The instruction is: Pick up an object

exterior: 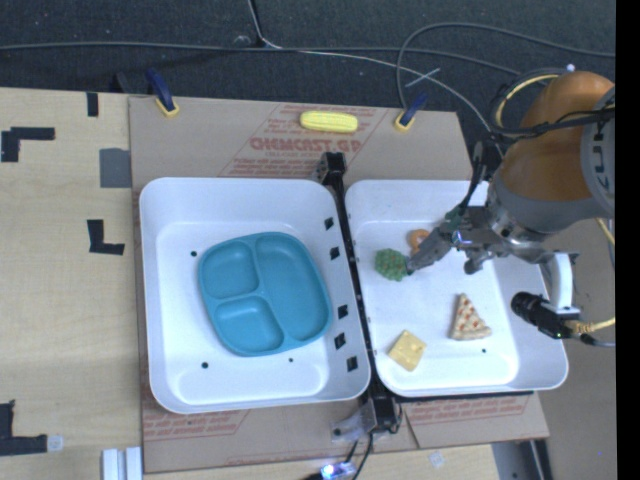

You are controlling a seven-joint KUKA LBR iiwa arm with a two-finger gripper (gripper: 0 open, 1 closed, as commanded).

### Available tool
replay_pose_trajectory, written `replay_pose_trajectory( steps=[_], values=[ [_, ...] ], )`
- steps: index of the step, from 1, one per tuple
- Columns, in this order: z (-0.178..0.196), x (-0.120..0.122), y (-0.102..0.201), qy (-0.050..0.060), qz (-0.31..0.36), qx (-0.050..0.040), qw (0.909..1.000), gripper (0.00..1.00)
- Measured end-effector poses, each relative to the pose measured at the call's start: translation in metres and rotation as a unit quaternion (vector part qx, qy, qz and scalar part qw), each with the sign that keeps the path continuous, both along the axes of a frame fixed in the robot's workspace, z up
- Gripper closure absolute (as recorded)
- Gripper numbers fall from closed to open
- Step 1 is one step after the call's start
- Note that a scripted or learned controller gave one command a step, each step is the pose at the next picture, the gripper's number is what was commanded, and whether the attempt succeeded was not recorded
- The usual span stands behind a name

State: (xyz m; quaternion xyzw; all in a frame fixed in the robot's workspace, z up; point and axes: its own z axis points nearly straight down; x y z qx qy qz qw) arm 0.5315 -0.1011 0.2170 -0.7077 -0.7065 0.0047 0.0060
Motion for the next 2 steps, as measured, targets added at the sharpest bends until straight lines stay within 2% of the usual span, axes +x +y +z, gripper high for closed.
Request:
replay_pose_trajectory(
  steps=[1,2],
  values=[
    [0.007,0.003,0.000,-0.007,0.002,-0.0007,1.0000,0.00],
    [-0.053,0.008,-0.005,-0.004,0.001,-0.0009,1.0000,0.00]
  ],
)
